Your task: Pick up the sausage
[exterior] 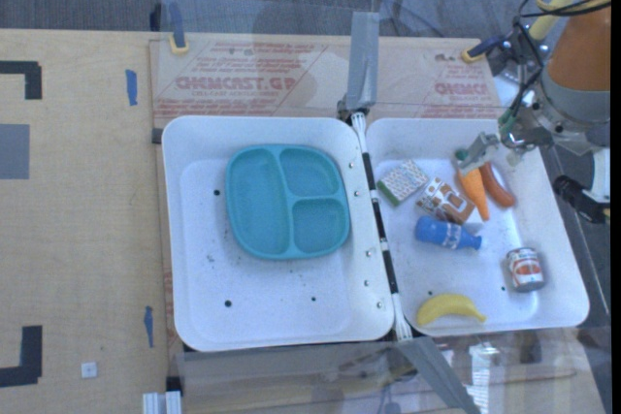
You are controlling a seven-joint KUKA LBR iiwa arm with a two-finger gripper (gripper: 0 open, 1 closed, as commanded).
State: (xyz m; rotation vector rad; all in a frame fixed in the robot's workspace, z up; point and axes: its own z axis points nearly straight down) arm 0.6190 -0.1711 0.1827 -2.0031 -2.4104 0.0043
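The sausage, a short reddish-orange link, lies in the right bin near its upper right corner, right beside an orange carrot. My gripper hovers just above the far ends of these two, reaching in from the right. Its fingers are open and nothing is between them.
Also in the right bin are a green-and-white packet, a brown-and-white toy, a blue bottle, a small can and a banana. A teal divided plate sits in the left bin. Cables hang by the arm.
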